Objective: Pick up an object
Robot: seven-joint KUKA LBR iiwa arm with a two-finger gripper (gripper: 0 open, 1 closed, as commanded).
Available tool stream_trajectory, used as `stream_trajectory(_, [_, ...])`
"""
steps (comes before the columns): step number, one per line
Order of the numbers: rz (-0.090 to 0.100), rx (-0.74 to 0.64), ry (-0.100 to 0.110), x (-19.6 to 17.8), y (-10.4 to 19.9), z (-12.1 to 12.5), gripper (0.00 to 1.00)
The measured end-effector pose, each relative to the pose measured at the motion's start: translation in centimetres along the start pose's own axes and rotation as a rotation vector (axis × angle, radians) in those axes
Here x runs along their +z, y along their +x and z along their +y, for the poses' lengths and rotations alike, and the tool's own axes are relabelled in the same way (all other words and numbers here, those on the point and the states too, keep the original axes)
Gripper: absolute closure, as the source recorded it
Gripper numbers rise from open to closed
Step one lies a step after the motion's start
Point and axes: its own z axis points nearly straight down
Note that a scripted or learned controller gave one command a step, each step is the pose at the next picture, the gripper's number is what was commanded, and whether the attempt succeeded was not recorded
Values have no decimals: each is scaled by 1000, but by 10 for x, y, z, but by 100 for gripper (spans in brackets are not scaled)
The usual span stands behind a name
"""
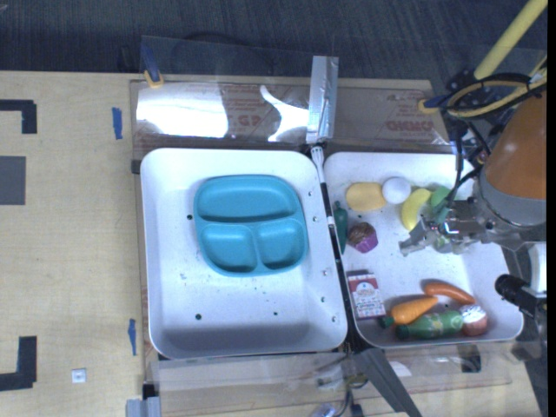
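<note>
Currently gripper [427,233] low inside right bin [495,272], near its right-centre; cannot tell its state (blurred metal, detail lost). Arm [521,159] enters from right, orange band visible. Candidate objects in same bin: yellow lemon [365,196], white ball [397,189], banana [414,207] just beside gripper, purple item [362,237], small red-white box [366,295], carrot [410,309], green bottle [432,322]. Left bin [174,302] holds blue divided plate [250,222].

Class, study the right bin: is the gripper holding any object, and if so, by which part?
It cannot be told. The gripper sits low in the right bin beside the yellow banana and a green item, but nothing is clearly seen between its fingers.
</note>
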Motion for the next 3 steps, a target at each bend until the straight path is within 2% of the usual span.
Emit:
stream_trajectory(1, [-3,-127,-10,116,-37,86,0])
stream_trajectory(2, [-3,-174,-7,116,-18,84,0])
stream_trajectory(3, [-5,-170,-15,105,-19,86,100])
